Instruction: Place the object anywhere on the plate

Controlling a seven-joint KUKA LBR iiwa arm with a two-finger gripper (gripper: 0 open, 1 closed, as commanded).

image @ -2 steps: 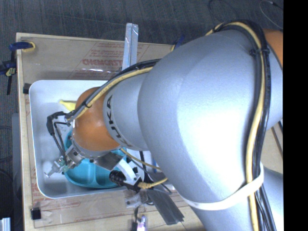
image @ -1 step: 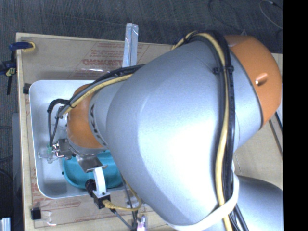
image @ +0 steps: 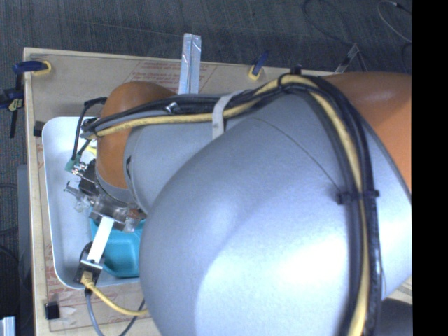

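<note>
The grey arm reaches across the bench and hides most of both bins. Its wrist, with the orange band (image: 119, 128), hangs over the left white bin (image: 54, 187). The gripper (image: 85, 187) sits low at the left side of that bin, seen from above among clear and metal parts. Right below the wrist lies a bright blue thing (image: 124, 252) with a rounded corner, on the bin's floor near the front edge and partly hidden by the arm. I cannot tell whether it is the plate or the object, nor whether the gripper touches it.
The bench's wooden border (image: 35, 117) runs round the bin, with blue clamps at the back left (image: 28, 66) and back middle (image: 258, 64). A metal upright (image: 190, 63) stands behind the bins. Bare bin floor shows along the left wall.
</note>
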